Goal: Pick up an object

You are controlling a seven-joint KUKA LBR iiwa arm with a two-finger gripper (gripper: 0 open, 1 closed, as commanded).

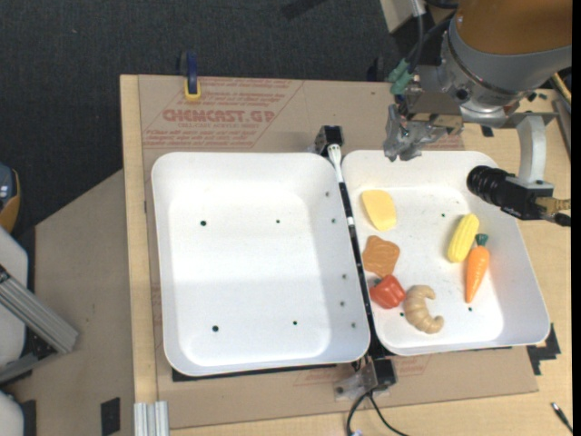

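Overhead, the arm reaches in from the right, its orange band above a grey wrist, and the gripper hangs over the far rim of the right bin. Nothing sits between its fingers. Whether they are spread or closed I cannot tell, since they blur into one dark grey mass.

All the objects lie in the right bin, none touching the gripper. Nearest to it is a cheese wedge, pale yellow, smooth, with a rounded outline, lying flat close to the divider between the bins. Just below it sits a bread piece, orange-brown and roughly square. Below that, touching or nearly so, is a red pepper, small and glossy. Right beside the pepper lies a croissant, tan and ridged, curled into a hook.

Toward the right side of the bin a corn cob lies at a slant, bright yellow with a paler tip. Just beside it lies a carrot, orange with a dark green top, its point aimed at the near edge.

The left bin shows a white floor with a few dark dots. Both bins rest on a brown board with red lettering.
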